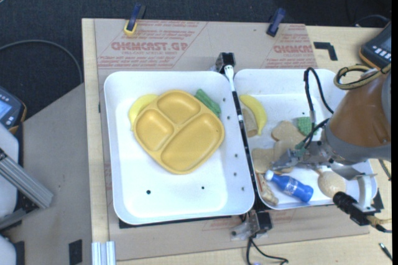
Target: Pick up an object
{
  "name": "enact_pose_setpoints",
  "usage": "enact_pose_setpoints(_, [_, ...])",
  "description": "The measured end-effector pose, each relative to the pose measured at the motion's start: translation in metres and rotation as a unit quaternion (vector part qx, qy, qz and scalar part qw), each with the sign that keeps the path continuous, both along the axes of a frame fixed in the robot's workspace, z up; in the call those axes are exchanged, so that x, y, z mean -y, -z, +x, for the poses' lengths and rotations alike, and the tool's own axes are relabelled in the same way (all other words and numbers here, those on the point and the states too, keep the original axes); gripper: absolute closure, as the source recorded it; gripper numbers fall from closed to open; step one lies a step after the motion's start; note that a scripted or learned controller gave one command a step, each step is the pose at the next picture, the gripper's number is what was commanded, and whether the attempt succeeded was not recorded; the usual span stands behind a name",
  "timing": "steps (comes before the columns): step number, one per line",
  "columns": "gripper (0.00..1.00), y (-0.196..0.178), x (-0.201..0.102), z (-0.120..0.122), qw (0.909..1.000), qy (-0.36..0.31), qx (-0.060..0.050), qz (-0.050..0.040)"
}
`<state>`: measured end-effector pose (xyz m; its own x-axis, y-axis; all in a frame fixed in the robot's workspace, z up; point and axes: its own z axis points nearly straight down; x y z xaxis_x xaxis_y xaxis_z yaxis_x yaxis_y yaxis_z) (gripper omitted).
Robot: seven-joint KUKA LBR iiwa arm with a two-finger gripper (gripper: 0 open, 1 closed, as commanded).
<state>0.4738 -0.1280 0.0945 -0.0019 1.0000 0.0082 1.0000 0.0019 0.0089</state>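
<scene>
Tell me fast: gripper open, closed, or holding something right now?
Gripper: cannot be told. It is low in the right bin, among the clutter just above the blue bottle, and nothing is visibly held in it.

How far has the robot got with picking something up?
Nothing looks lifted yet. The gripper is down in the right bin among the clutter, just above the blue bottle. I cannot tell if it has caught anything. Grabbing and lifting an object is still left. The yellow tray sits in the left bin.
</scene>
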Motion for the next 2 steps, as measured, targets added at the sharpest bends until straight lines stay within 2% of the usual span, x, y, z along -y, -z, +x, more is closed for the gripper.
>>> enact_pose_setpoints(1, [1.00,-0.009,-0.001,0.001,1.0000,0.000,0.004,-0.0018])
enact_pose_setpoints(2, [1.00,-0.068,-0.006,0.011,1.0000,0.000,-0.001,-0.0050])
